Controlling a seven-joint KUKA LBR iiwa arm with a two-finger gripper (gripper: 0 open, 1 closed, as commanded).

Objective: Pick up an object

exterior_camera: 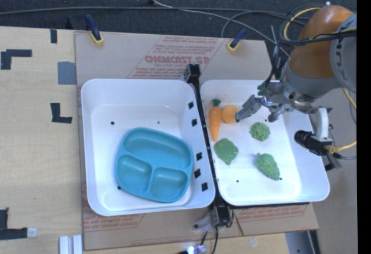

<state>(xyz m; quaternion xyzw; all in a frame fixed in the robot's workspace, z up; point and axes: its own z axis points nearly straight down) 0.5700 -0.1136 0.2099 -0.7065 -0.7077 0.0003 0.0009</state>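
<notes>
Green broccoli (268, 166) | bumpy, right bin (307, 189) | orange carrot (214, 121) leftward

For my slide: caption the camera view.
Gripper hovers in the right bin beside an orange ball, carrot and broccoli.

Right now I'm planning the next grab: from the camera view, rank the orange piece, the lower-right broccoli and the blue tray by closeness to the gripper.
1. Orange piece, just left of the gripper.
2. Lower-right broccoli, right bin, toward the front.
3. Blue tray, in the left bin.
</notes>
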